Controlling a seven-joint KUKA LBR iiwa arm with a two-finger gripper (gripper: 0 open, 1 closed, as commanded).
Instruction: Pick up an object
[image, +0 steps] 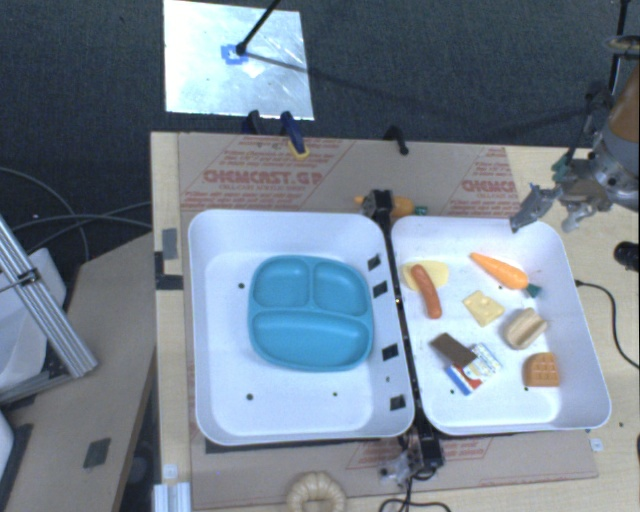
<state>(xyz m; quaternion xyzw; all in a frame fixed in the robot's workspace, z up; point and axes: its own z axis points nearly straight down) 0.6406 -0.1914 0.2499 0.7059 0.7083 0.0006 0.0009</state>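
- Two bins on the worktop; right bin (575, 300) holds toy food, left bin (215, 300) a blue plate (308, 312).
- End effector (553, 207) hovers at the right bin's 1 o'clock corner, fingers apart, nothing between them.
- Carrot (498, 269) lies nearest, at 7 o'clock from it, clear of the sausage (427, 290).
- Likely light, rigid, slick plastic; grip across the thick middle, not the tapered tip.

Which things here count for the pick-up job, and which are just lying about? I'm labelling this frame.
Job: gripper, open; carrot, sausage, cheese, bread roll, waffle, chocolate bar.

Lying about: blue plate, foil sheet, clamps.
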